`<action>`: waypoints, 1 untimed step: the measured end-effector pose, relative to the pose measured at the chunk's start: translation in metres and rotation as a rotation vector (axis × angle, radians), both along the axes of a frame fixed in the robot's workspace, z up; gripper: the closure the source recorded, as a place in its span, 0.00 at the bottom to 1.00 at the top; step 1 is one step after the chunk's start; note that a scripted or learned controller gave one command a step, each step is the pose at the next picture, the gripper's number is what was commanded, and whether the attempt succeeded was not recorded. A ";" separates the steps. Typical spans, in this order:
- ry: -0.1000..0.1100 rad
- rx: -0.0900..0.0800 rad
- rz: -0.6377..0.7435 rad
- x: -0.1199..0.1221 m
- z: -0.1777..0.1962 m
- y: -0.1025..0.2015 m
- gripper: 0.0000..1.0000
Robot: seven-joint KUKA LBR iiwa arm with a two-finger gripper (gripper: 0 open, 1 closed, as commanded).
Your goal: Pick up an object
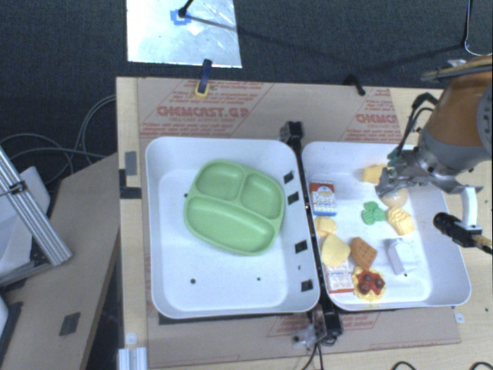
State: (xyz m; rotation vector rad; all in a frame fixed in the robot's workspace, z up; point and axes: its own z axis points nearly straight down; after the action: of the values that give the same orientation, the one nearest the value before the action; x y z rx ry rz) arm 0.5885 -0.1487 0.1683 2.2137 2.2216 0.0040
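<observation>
I see the gripper (393, 182) low in right bin (447, 284) | yellow toy (400, 220) just nearer, long axis left-far to right-near | finger spread: cannot tell

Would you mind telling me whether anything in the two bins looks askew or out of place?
Nothing looks spilled or damaged. The green divided plate lies flat but rotated at a slant in the left bin. The toy food sits loosely scattered in the right bin, where the tool hovers.
</observation>
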 end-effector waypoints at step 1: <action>-0.001 0.000 0.001 0.002 0.054 0.000 1.00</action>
State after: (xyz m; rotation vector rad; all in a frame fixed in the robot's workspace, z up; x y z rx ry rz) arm 0.5902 -0.1489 0.2225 2.2123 2.2219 0.0058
